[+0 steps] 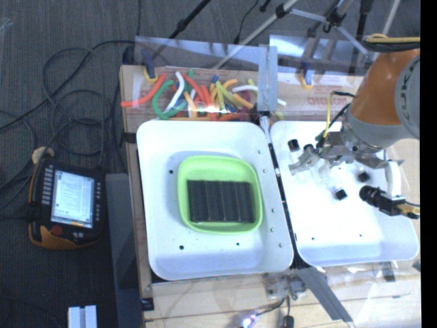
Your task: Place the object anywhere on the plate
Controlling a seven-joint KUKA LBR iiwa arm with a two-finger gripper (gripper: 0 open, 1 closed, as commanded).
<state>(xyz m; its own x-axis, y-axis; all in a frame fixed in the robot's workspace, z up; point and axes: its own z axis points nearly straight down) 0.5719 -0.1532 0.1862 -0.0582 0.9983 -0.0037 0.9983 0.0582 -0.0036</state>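
Already a dark ribbed object (220,201) lies flat inside the green plate (184,183), filling most of its floor, so if this is the task's thing, the placing looks done. The plate rests near the middle of the left bin (153,149), a spot easy to reach from above. Beside it, across the shared rims, the right bin (355,241) carries a few small dark pieces well apart from one another. Over that bin hangs the arm's wrist with the pincer (321,157), clear of the plate; whether it is released or clenched I cannot tell, and nothing can be made out in its grip. Behind the bins, coloured tubes (198,96) lie heaped on the tabletop (133,101). A pendant (65,198) sits on the floor at far left.
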